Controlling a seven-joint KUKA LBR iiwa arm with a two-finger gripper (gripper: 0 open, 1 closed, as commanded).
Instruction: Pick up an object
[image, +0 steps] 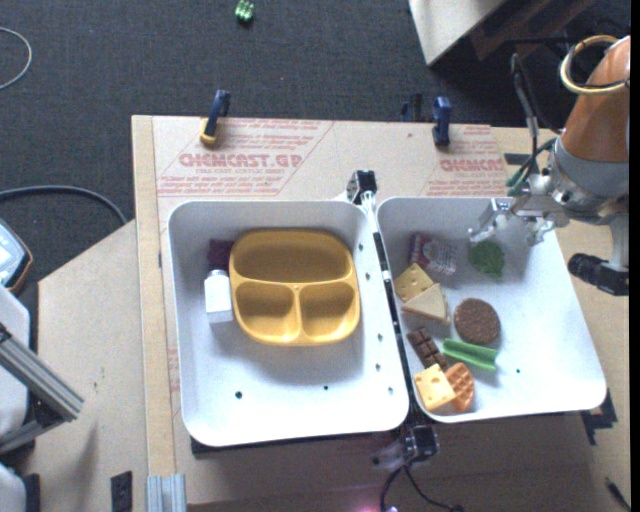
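White bins, 2, side by side on a cardboard-topped bench (300, 150). Camera view, looking down at a slant.

Claw (512, 222) hangs over the far edge of the right bin (560, 340), arm reaching in from the right, orange band (605, 75) above the wrist. Fingers look spread, nothing between them.

Green leafy piece (488, 259) lies just below the claw on the bin floor, apart from the fingertips. Clear wrapped item (435, 252) sits to the claw's left, near the divider. Cheese wedge (420, 290) lower left of the claw. Round brown patty (477, 321) well below it. Green bean-like stick (470, 353) below the patty; chocolate piece (427, 348) beside it. Waffle and cheese cube (445, 388) farthest from the claw, at the near edge.

Left bin (190, 300), well left of the claw: yellow divided plate (295, 285) with 3 compartments, small white bottle (218, 296) touching its left rim, dark item (220, 250) behind the bottle.
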